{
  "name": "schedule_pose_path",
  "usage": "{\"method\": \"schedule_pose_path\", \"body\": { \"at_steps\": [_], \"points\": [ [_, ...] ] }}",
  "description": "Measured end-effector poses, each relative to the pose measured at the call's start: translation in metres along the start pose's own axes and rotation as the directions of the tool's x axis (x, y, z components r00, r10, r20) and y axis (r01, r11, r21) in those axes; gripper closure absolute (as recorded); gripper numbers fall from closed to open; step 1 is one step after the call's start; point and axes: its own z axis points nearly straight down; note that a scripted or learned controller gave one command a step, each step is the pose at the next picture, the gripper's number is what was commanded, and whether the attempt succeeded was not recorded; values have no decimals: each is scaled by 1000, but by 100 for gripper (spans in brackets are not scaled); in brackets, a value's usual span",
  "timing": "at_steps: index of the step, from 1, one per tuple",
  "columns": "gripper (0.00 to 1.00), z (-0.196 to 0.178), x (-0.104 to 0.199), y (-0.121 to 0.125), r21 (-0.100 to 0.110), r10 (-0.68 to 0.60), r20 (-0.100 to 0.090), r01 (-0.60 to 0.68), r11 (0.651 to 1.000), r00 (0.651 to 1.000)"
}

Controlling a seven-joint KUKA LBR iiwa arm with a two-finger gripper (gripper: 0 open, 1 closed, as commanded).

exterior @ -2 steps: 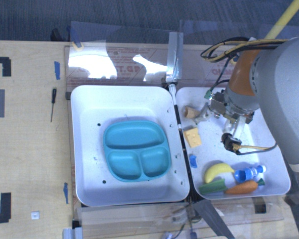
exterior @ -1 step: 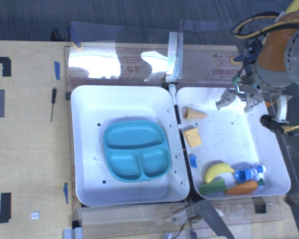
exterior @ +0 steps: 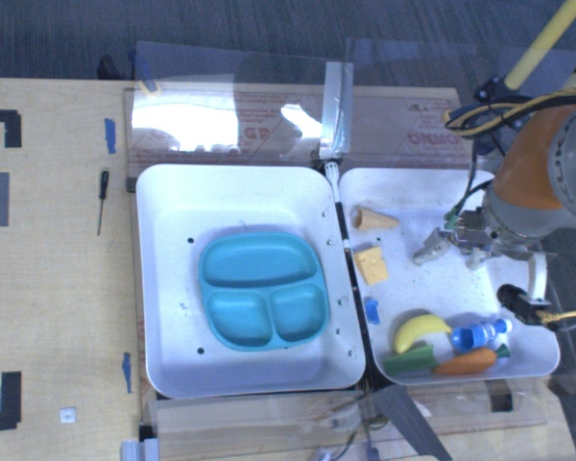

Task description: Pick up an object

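Camera view records a pale wooden bench (exterior: 48, 286) against dark blue-grey carpet (exterior: 269, 8) along the top of the frame, bearing a left bin (exterior: 163, 209) with a blue divided tray (exterior: 262, 289) and a right bin (exterior: 403, 185), behind which lies a clear sheet with faint reddish print too blurred to read. Centre-right, the gripper (exterior: 453, 249) hangs over the right bin with fingers spread and nothing between them, while a banana (exterior: 420, 330), blue bottle (exterior: 480, 334), carrot (exterior: 466, 361), green vegetable (exterior: 410, 361), yellow block (exterior: 372, 265) and tan cone (exterior: 375, 220) lie below and left of it.
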Motion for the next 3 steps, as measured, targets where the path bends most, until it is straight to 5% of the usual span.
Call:
{"method": "schedule_pose_path", "body": {
  "at_steps": [1,2,3],
  "points": [
    [0,-43,26,-48,5,-42,-2,42,999,999],
    [0,-75,36,-67,7,-307,-4,307,952,952],
    [0,-4,48,-103,4,-293,-2,293,956,956]
  ]
}}
